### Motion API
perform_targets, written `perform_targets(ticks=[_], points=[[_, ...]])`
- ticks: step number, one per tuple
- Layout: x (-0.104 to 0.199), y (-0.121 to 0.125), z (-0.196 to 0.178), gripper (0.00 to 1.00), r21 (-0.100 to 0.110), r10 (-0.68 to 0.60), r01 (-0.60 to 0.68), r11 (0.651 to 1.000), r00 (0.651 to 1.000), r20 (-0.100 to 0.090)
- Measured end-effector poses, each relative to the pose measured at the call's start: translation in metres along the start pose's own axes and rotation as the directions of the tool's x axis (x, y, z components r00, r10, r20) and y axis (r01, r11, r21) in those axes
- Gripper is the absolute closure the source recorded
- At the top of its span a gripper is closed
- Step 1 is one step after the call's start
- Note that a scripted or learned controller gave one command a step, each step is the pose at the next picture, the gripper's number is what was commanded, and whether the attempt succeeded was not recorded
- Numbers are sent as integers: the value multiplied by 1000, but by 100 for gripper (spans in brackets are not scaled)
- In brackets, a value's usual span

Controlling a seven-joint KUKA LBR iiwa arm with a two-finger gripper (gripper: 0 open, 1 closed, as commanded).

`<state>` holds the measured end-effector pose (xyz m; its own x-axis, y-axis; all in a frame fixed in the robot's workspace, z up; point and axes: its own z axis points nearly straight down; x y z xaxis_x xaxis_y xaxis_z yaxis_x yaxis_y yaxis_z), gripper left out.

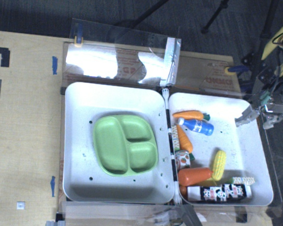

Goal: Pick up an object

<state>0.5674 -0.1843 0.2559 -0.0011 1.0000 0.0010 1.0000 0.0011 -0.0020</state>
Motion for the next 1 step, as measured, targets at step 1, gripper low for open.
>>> perform_targets(ticks=[1], points=[[-40, -17, -13, 0, -5, -53, 53, 999, 999, 3]])
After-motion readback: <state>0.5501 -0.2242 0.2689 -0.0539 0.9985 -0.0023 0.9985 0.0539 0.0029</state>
